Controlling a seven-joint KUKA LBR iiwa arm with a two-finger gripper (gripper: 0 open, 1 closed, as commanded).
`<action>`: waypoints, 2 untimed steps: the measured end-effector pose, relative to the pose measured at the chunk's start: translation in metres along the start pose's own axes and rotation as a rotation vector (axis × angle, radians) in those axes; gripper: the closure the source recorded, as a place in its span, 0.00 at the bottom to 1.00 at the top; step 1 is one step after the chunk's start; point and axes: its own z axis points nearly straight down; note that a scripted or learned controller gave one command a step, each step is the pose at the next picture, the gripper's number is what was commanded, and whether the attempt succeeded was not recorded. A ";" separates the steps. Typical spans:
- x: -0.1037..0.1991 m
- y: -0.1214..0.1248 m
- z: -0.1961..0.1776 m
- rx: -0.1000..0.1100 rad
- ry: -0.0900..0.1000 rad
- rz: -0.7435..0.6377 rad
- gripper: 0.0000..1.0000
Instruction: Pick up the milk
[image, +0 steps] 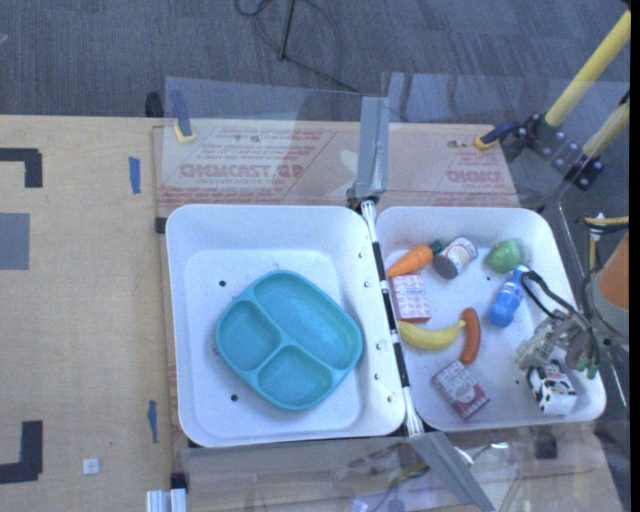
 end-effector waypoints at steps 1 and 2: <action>0.007 0.001 0.011 0.007 0.016 0.037 1.00; 0.024 0.082 -0.109 0.010 0.023 0.135 1.00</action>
